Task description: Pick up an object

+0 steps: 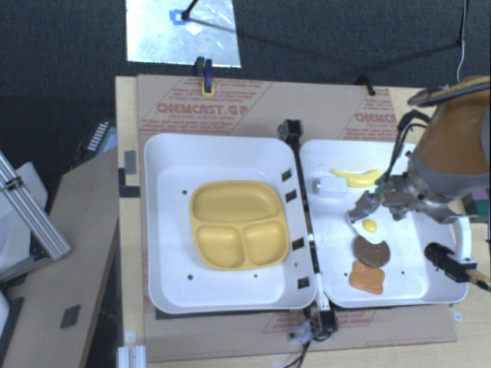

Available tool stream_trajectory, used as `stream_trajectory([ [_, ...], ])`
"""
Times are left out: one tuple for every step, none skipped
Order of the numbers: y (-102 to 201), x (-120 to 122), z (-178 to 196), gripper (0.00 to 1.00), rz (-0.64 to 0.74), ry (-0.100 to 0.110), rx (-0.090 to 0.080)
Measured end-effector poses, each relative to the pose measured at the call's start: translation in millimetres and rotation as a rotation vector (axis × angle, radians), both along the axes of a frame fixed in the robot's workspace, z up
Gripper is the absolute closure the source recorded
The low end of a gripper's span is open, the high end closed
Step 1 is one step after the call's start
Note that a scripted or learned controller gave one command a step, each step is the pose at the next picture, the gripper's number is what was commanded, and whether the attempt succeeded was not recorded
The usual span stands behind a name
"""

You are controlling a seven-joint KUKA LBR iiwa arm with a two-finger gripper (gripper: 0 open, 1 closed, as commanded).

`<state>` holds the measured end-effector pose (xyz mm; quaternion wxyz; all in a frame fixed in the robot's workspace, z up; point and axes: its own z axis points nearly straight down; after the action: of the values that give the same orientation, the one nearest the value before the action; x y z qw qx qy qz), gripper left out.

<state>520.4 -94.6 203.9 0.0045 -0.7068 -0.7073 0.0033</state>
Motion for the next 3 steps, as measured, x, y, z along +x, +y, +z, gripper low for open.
stream_trajectory([
  [0.1,2.8,5.7,0.0,0.002,-0.012,-0.002],
  [-9.6,2.8,-50.6,0.0,0.0,-0.009,-0.001],
  [-3.3,-1.1,-109.2,0.0,0.001,-0.012,-0.002],
])
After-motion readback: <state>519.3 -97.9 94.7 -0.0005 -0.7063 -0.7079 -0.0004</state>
